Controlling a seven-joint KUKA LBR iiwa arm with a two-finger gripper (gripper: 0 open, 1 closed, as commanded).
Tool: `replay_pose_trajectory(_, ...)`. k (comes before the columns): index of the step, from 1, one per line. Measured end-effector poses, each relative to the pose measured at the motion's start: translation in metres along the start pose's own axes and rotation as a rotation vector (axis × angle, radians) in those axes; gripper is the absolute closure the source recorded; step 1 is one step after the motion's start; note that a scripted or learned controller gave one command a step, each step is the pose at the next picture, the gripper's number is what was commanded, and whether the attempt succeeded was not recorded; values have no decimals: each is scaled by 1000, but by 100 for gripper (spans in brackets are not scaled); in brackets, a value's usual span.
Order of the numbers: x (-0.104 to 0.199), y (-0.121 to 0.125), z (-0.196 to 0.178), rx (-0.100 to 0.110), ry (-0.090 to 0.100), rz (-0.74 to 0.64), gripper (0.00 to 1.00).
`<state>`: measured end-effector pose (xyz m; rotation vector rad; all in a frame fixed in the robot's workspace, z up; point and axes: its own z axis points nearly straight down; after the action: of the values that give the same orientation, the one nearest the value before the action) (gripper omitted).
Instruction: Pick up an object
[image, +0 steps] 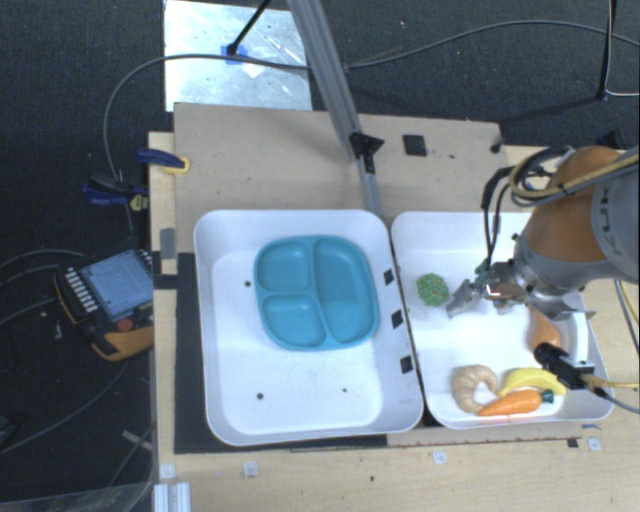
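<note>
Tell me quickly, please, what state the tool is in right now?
Tool: low in the right bin, beside the green broccoli piece; whether it is open or closed cannot be told, and nothing is seen held.

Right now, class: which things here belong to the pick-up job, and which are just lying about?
Belong to the job:
gripper
green broccoli piece
banana
carrot
beige croissant-like item
right bin

Lying about:
blue divided plate
left bin
clamps
handheld device
</note>
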<state>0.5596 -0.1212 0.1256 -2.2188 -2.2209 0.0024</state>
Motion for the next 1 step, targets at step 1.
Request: replay_pose_trajectory(1,0,2,-13,-6,-1,0,100)
